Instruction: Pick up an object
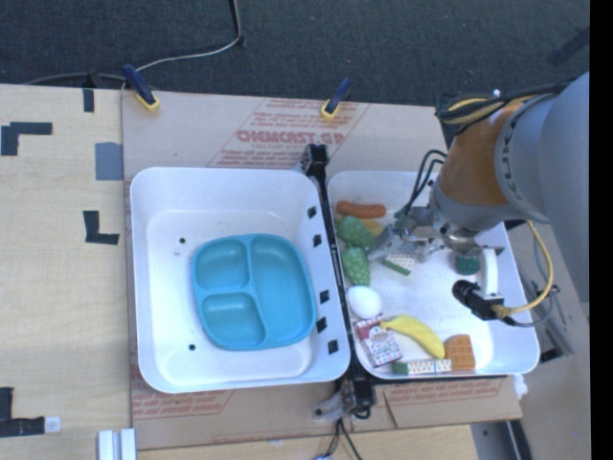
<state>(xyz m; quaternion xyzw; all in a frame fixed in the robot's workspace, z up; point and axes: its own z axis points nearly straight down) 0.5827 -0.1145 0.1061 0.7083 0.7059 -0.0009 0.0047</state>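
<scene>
Arm reaching down into the right bin (498, 348) among scattered toy foods.

A pale wooden bench (57, 295) carries brown cardboard (278, 137) under two white bins, with dark carpet (287, 17) beyond; the left bin (153, 209) holds a blue divided tray (254, 290); the gripper (414, 238) sits low in the right bin near a green vegetable (354, 230), and whether it is released or clenched cannot be told; a banana (414, 333) lies near the front, long axis running left-to-right and slanting toward the front-right corner, beside a white egg (363, 301) and an orange waffle (461, 352).
</scene>
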